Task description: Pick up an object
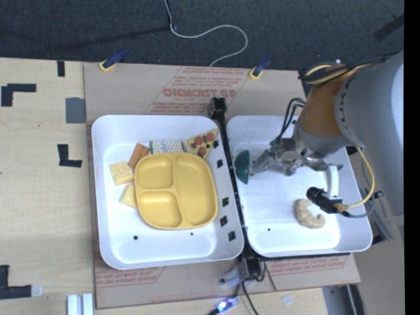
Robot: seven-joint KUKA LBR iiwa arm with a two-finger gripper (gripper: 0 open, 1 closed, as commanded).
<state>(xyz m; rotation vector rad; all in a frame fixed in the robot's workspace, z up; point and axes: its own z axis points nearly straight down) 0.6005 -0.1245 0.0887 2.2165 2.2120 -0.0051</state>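
In the right bin [289,238], a dark green object [242,167] lies against the left wall by the divider. My gripper [261,163] reaches in from the right, low over the bin floor, with its tip just right of the green object and close to touching it. A tan croissant-shaped piece [308,214] rests near the bin's front right, below the wrist. The grey arm with its orange band [325,110] hides the bin's back right part.
The left bin [108,241] holds a yellow divided plate [176,190], with several small toy food pieces [122,173] along its left and back sides. A black divider [226,176] runs between the bins. Cables hang off the wrist [341,205].
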